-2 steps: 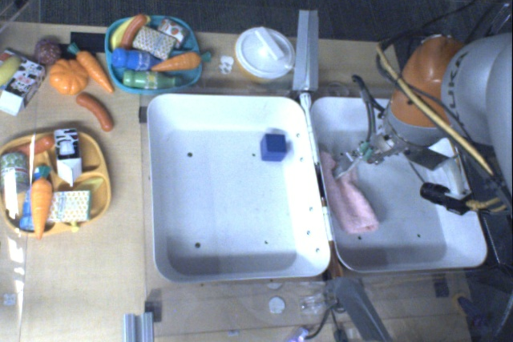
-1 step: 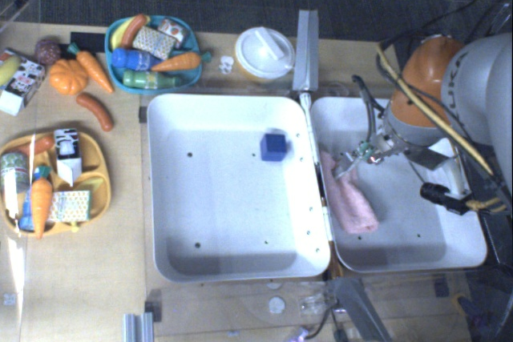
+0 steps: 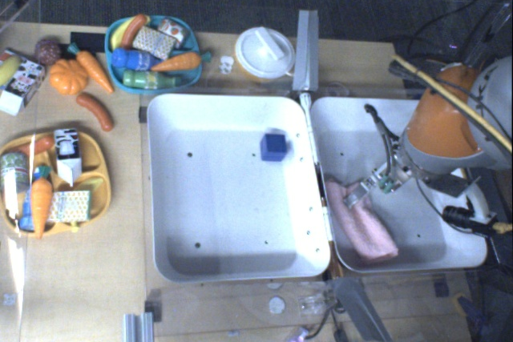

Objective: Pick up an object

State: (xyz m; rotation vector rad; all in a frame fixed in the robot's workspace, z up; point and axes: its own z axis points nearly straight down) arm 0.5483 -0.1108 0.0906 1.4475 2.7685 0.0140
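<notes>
Arm (image 3: 449, 132) angled down into right bin (image 3: 417, 252), gripper (image 3: 370, 190) touching pink cloth (image 3: 365, 228), grip unclear

grey arm (image 3: 481, 124), orange band (image 3: 439, 124), black cable, small metal tool (image 3: 383, 180)

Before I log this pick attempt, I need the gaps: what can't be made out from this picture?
- Hand: too small and cluttered in the camera view to read its grip.
- Pink cloth: whether the hand touches it is unclear; its upper end meets the hand.
- Right bin: its right part is covered by the arm.
- Blue block in the left bin: too small for detail.
</notes>
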